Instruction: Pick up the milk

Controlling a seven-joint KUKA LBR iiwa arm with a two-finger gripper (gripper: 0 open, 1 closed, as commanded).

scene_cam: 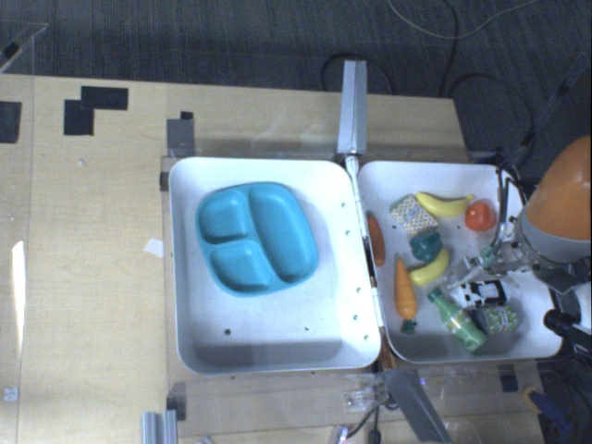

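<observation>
A: What is seen on the pale wooden bench [83, 276]?

B: Two shallow white bins with rounded corners are set side by side. In the left bin [268, 340] a smooth blue plate [257, 237] with three compartments is laid. The right bin [435, 350] is crowded with small toy foods.

A: And the arm?

B: Its orange band [566, 197] is cut off at the right edge. The gripper [488, 268] is lowered into the right bin, over the milk [483, 292], a small carton patterned black and white, near the bin's lower right. Whether the pincer is released or clenched cannot be told; it is blurred among metal parts.

A: The smaller items?

B: A carrot [405, 289], a green bottle [458, 320], two curved bananas [442, 203], a red sausage [375, 237], a round tomato [479, 215] and a patterned can [498, 319] just beside the milk are made out.
</observation>
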